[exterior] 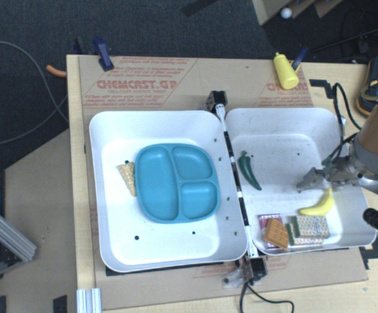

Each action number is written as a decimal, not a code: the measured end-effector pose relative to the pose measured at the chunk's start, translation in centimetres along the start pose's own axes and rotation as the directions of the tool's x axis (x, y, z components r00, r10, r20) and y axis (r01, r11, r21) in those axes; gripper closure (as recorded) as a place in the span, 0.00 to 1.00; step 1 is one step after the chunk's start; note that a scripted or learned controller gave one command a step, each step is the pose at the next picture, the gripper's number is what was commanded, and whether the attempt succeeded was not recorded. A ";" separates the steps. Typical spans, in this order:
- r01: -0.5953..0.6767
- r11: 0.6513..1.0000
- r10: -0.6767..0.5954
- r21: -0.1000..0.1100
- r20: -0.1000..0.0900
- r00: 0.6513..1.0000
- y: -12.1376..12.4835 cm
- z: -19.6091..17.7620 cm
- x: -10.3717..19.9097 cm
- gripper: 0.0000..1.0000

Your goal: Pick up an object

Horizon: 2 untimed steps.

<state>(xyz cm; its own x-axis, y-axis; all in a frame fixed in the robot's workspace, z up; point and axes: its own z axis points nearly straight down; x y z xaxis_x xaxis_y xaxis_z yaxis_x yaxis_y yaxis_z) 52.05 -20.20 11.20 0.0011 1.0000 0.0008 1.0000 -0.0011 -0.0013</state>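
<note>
Claw (320,180) low in right bin (287,126), just above banana (319,205).

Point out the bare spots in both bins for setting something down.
Free: left white bin floor in front of the blue divided plate; right white bin floor between green pepper and gripper. Crowded: near edge around yellow banana and waffle.

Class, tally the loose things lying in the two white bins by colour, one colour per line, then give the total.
Blue: 1, the divided plate
Green: 1, the pepper
Yellow: 1, the banana
Tan or orange: 2, the cracker and the waffle
Mixed colours: 2, the pink-edged packet and the patterned block
Total: 7
</note>
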 end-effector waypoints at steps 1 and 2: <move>0.002 1.000 -0.002 0.002 -0.003 1.000 -3.6 2.8 -1.6 0.00; 0.000 1.000 0.000 -0.006 0.001 1.000 -3.4 1.7 -1.7 1.00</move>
<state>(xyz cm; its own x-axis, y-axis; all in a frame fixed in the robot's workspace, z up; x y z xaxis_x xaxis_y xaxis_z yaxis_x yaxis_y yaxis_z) 48.65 -21.85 9.47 0.0006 1.0000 -0.0001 1.0000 -0.0006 0.0044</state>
